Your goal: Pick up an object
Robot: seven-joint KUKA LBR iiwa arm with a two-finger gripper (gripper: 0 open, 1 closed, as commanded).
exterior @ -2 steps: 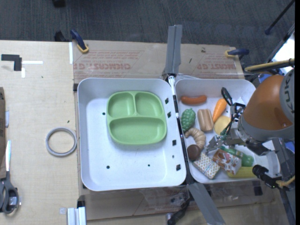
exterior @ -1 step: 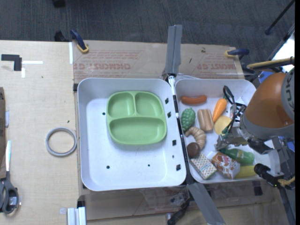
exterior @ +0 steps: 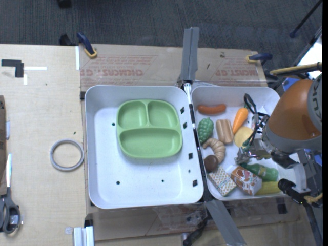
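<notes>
Toys heaped in right bin (exterior: 225,89): orange carrot (exterior: 240,120), green bottle (exterior: 262,171).

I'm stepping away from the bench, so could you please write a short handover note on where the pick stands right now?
Gripper: low in the right bin, over the toy food; whether it is open or shut can't be told.
Things: carrot, sausage, green bottle and small carton all lie in the right bin. The left bin holds a green tray.
Done: nothing visibly lifted.
Left: grasp one item and raise it.
</notes>
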